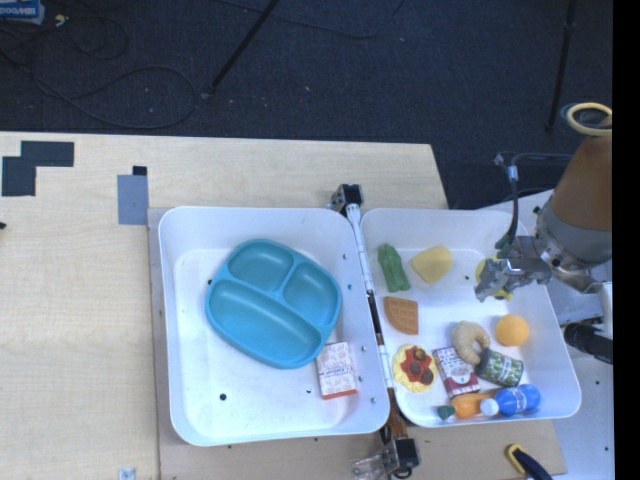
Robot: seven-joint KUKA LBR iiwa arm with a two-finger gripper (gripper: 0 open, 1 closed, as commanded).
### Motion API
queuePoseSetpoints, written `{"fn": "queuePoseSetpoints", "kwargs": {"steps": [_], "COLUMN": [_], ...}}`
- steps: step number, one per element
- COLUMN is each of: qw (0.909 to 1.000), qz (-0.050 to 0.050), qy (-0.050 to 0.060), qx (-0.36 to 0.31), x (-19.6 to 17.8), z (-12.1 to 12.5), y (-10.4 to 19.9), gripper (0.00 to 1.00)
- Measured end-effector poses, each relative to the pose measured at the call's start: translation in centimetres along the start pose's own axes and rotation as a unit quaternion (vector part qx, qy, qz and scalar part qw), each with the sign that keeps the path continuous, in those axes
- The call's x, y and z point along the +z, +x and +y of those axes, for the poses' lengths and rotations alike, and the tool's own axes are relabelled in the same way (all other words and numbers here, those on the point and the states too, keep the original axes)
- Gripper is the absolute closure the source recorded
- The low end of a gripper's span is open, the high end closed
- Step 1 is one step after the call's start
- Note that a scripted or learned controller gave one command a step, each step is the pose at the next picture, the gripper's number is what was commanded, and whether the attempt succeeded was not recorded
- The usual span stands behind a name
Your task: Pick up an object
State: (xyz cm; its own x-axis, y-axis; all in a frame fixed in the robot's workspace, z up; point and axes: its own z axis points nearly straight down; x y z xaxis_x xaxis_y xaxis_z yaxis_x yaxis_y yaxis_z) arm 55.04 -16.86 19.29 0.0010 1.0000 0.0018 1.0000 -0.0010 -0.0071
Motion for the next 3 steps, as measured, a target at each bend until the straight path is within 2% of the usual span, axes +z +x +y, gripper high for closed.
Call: {"fn": "queuePoseSetpoints", "kwargs": {"steps": [1, 2, 3], "qw": [1.0000, 1.0000, 1.0000], "qz": [0.000, 0.002, 0.000], "qy": [0.000, -0.005, -0.004], "qx": [0.000, -0.003, -0.001], "x": [0.0, 7.6, 10.6], "z": [0.0, -3.2, 2.5], "y": [0.0, -2.6, 2.0], "gripper": [0.00, 0.00, 0.00]}}
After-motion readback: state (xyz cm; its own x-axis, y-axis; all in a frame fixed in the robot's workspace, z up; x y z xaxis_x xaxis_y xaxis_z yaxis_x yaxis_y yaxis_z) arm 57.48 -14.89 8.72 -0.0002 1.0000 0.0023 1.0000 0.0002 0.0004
